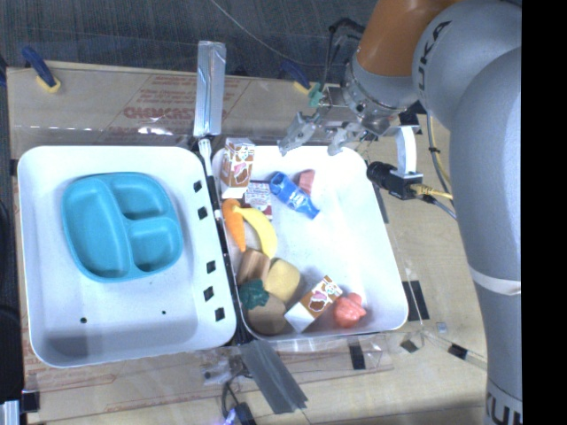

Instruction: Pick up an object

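Under both bins you have a pale wooden desk [416, 237] with clear sheeting and black tape marks. Nearest you, in the right bin [376, 246], sit a red toy [349, 309], a small carton [321, 293], a white block [299, 318], a green piece [254, 296] and a tan lump [283, 279], all crowded together against the near wall. Just beyond them a banana [260, 230] lies touching a carrot [233, 223] along the left wall. Farther back you see a blue packet [293, 194] beside a small pink piece [306, 181], and a second carton [237, 164] in the far left corner. To your left, the left bin [53, 326] holds a blue divided tray [123, 224]. Farthest, the jaws [312, 140] hang spread and released over the right bin's far rim, gripping nothing.
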`<state>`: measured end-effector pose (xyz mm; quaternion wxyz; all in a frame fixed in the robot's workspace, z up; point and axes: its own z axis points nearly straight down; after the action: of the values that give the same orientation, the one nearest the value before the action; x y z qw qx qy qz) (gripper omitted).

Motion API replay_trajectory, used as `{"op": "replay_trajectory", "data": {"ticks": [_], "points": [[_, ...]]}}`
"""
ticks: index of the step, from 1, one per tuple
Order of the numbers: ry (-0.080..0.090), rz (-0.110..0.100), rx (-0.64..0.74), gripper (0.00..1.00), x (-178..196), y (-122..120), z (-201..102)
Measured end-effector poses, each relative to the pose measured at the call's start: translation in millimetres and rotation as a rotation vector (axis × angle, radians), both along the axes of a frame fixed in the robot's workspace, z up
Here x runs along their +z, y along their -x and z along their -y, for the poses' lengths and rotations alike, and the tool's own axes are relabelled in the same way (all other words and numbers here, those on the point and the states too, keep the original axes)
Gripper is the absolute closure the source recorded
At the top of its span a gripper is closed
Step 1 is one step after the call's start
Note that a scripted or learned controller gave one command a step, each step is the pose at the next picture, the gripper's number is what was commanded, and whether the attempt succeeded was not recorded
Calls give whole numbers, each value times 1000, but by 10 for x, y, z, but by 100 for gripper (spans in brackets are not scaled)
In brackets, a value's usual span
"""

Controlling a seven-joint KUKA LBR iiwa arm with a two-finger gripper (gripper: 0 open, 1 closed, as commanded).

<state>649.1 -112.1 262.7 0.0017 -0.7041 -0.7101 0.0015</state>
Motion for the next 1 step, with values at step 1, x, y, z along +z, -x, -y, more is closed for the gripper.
{"op": "replay_trajectory", "data": {"ticks": [1], "points": [[0,-6,106,0,-1325,881,132]]}}
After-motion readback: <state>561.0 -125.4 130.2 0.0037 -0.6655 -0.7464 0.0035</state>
